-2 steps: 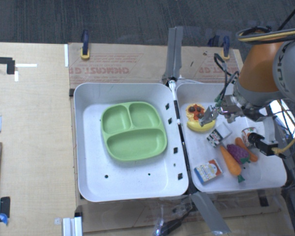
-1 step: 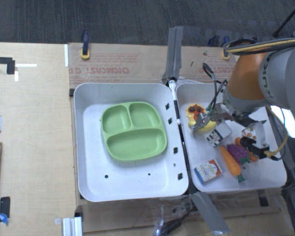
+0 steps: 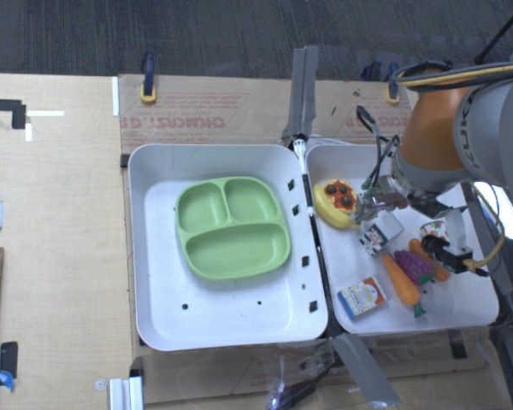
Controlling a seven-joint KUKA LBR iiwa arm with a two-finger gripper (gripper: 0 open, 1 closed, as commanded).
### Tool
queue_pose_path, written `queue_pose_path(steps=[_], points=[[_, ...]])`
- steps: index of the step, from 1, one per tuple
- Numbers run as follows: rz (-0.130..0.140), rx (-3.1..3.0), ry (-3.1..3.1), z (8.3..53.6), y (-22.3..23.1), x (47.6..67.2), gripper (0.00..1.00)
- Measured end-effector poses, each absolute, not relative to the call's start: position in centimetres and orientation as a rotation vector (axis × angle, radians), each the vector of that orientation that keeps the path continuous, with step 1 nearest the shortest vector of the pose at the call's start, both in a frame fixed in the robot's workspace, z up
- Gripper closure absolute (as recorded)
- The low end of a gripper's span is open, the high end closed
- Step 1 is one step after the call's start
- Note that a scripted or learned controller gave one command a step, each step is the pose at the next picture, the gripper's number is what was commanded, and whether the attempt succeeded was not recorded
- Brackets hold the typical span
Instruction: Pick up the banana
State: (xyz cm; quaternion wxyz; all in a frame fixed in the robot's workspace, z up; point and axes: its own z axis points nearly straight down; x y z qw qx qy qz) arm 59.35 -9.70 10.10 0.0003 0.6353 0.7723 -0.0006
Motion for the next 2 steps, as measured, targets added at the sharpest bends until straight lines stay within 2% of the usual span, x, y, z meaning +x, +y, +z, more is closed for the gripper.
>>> queue_pose_path(steps=[1, 2], points=[[-0.002, 1.978, 2.439, 20.93, -7.77, 62.63, 1.00], [-0.002, 1.978, 2.439, 20.91, -7.76, 62.62, 0.00]])
